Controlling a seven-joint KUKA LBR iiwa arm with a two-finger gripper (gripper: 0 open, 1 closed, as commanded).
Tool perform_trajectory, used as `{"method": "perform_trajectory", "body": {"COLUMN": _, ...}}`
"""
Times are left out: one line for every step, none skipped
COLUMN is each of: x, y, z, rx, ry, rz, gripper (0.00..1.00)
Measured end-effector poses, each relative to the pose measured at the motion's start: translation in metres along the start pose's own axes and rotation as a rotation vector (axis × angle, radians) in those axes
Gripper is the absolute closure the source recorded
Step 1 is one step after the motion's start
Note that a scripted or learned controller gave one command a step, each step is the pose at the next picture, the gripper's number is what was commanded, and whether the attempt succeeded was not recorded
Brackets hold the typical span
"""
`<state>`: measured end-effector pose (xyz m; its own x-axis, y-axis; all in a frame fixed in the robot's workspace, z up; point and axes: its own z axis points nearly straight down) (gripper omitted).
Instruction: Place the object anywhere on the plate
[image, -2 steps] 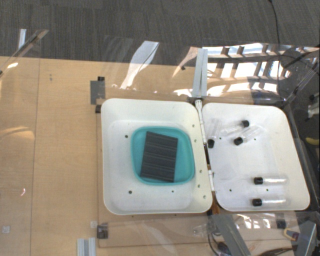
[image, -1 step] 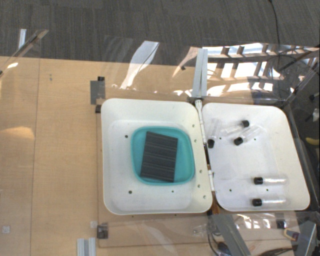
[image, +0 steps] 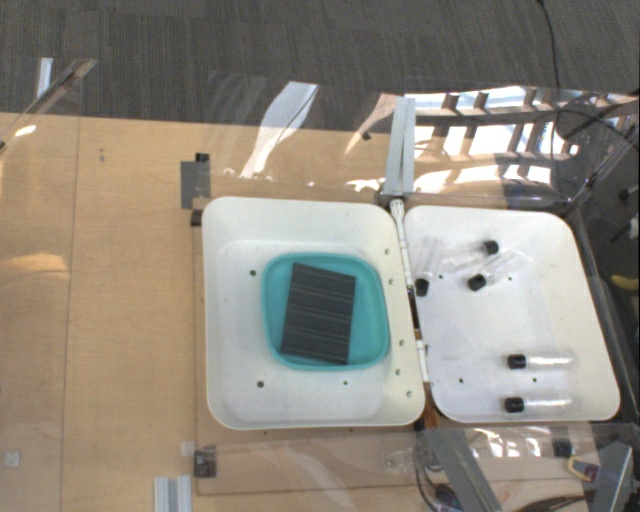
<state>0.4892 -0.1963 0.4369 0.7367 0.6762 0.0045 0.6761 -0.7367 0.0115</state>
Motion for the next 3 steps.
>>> {"method": "perform_trajectory", "body": {"x": -0.0029, "y": 0.005, "z": 0.0008, "rx": 0.002, "ry": -0.001, "rz": 0.179, "gripper": 0.0}}
{"method": "perform_trajectory", "body": {"x": -0.0068, "y": 0.0067, "z": 0.0008, "rx": 0.0, "ry": -0.001, "rz": 0.51, "gripper": 0.0}}
{"method": "perform_trajectory", "body": {"x": -0.0068, "y": 0.0067, "z": 0.0008, "rx": 0.001, "ry": -0.001, "rz": 0.51, "gripper": 0.0}}
